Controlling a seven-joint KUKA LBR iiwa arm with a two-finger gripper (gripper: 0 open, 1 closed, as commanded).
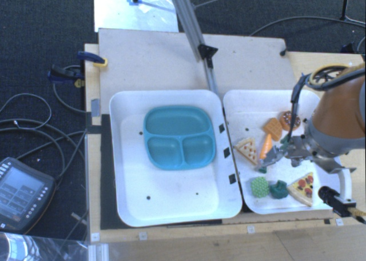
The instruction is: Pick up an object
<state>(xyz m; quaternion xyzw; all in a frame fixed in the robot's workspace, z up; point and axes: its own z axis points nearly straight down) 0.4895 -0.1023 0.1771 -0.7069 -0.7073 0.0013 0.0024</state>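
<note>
The right bin [243, 105] holds several toy foods. A pizza slice [247, 150] lies near its left wall, with an orange carrot [266, 144] beside it. An orange piece [273, 128] and a brown donut [286, 120] lie further back. Along the front lie a green bumpy piece [259, 186], a dark teal piece [279, 189] and a second pizza slice [302, 188]. My gripper [273, 158] reaches in from the right. It hangs low over the middle of the right bin, right next to the carrot's lower end. Nothing visibly hangs from it.
The left bin [123, 163] holds a blue three-compartment plate [177, 137]. A grey slanted pole [189, 20] crosses the back and ends near the bins' shared wall. The arm's orange band [337, 111] covers the right bin's right side. Cables lie on the floor at the left.
</note>
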